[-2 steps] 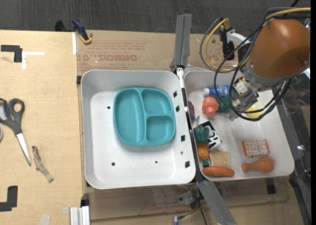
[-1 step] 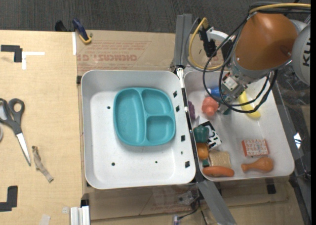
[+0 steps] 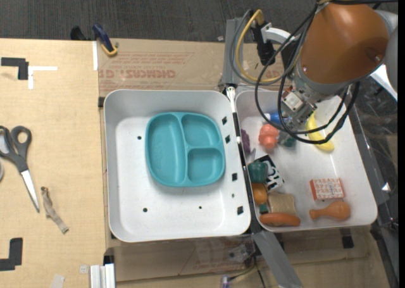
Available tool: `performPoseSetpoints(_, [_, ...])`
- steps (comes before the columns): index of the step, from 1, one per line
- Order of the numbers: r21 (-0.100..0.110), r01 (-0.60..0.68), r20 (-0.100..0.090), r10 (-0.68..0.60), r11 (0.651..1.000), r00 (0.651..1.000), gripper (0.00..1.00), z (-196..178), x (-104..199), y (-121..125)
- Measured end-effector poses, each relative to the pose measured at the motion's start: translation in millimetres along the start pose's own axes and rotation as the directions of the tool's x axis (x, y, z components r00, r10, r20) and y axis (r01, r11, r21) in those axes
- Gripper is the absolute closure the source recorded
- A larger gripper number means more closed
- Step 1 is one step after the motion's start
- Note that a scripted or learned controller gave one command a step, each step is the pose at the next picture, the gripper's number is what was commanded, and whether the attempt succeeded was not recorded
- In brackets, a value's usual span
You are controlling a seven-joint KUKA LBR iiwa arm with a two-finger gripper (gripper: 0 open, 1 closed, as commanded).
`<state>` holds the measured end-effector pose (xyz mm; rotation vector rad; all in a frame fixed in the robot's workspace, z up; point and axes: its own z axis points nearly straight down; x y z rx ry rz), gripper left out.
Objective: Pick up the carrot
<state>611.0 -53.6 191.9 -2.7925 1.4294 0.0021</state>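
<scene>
End effector [image 3: 292, 130] hangs over the back of the right bin [image 3: 361, 182], its tip masked by the wrist and cables, so we cannot tell its state. The carrot [image 3: 280, 219] lies flat against the bin's front wall, wedged below a tan block [image 3: 282, 203] and well apart from the tool. We judge the crowding there favours a descent from above.

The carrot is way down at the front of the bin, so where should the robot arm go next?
Probably toward the near edge of the right bin. The carrot lies by the front wall, while the gripper hangs over the toys near the back, so it likely needs to get above the carrot first.
</scene>
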Motion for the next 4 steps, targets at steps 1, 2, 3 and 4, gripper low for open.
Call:
performPoseSetpoints(1, [0.001, -0.169, 0.000, 0.169, 0.986, 0.986, 1.00, 0, 9, -22])
performPoseSetpoints(2, [0.003, -0.406, -0.001, 0.406, 0.914, 0.914, 1.00, -10, 42, -30])
performPoseSetpoints(3, [0.002, -0.632, -0.001, 0.632, 0.775, 0.775, 1.00, -14, 46, -27])
performPoseSetpoints(4, [0.004, -0.882, -0.001, 0.882, 0.472, 0.472, 1.00, -2, 85, 1])
